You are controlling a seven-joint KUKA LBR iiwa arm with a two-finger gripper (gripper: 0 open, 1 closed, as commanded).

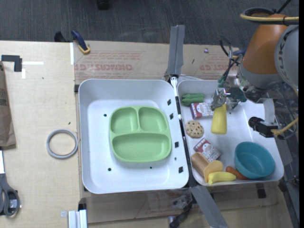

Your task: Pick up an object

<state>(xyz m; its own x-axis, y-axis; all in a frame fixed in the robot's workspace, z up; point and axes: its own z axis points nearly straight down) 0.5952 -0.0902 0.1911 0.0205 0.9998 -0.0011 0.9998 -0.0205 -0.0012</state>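
Note:
My gripper (223, 103) hangs over the back part of the right bin (270, 177), its grey wrist and orange band up to the right. The top end of a yellow bottle (219, 121) sits between the fingertips, and the bottle hangs straight down from them over the bin floor. The fingers are shut on its upper end. Beside it lie a red-and-white packet (201, 110) and a cookie (194, 128).
The right bin also holds a green vegetable (192, 98), a second packet (207, 150), a tan cylinder (201, 163), a yellow banana (222, 176), an orange carrot (236, 172) and a blue bowl (254, 159). A green divided plate (140, 134) lies in the left bin (95, 175). A tape ring (62, 143) rests on the bench.

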